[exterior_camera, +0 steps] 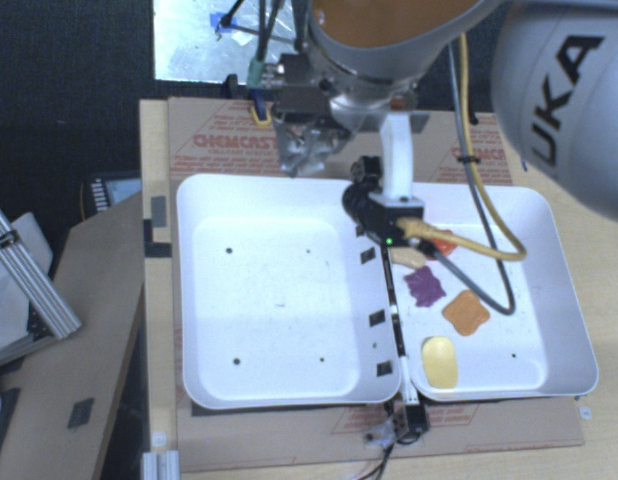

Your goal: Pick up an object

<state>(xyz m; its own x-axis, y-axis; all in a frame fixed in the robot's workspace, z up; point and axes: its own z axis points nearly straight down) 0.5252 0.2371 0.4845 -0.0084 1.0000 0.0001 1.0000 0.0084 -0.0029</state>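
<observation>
The right bin [549,268] holds a purple piece [425,286], a flat orange piece [466,312] and a pale yellow piece [440,361] in its left half. A small red-orange piece [442,244] and a tan piece [409,260] lie further back near the divider. My gripper [307,154] hangs high over the far rim of the left bin [259,298], well away from all these objects, and nothing shows in it.
The two bins sit side by side on a cardboard sheet [219,138]. A low table [79,348] and a metal rail [29,278] stand to the left of the bench. The arm's large body spans the upper right.
</observation>
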